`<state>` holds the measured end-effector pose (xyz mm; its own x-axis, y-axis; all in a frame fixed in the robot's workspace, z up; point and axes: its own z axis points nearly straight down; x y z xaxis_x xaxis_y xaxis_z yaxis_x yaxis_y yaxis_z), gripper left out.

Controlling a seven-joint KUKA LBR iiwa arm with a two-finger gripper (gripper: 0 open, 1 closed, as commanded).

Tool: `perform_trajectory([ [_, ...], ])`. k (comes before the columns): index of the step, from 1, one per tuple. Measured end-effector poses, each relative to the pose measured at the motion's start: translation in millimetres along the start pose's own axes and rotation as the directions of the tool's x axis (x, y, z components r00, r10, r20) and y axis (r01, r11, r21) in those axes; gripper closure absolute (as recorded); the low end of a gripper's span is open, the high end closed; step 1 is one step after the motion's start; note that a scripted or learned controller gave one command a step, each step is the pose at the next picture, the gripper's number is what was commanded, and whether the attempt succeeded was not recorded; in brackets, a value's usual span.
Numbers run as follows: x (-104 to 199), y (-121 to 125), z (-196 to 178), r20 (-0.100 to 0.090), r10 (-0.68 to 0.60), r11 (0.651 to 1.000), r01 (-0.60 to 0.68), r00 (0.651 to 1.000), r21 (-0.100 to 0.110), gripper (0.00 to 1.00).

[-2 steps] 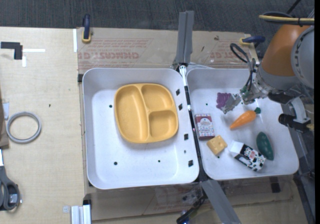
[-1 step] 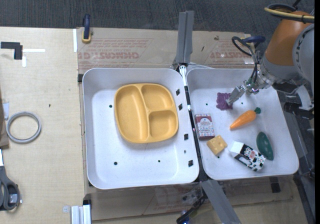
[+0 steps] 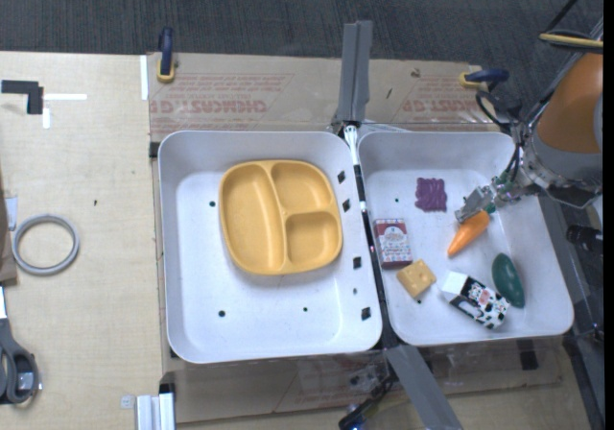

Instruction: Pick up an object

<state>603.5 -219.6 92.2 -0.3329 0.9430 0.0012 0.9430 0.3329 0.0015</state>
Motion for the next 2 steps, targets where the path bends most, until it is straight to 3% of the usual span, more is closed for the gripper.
perform_trajectory([
  [1, -0.7, 0.8, -10.0, 0.004, -0.003, 1.0, 0.003, 1.0, -0.001, 1.0],
  [2, -0.6, 0.8, -10.0, 0.004, -0.003, 1.0, 0.003, 1.0, -0.001, 0.0],
])
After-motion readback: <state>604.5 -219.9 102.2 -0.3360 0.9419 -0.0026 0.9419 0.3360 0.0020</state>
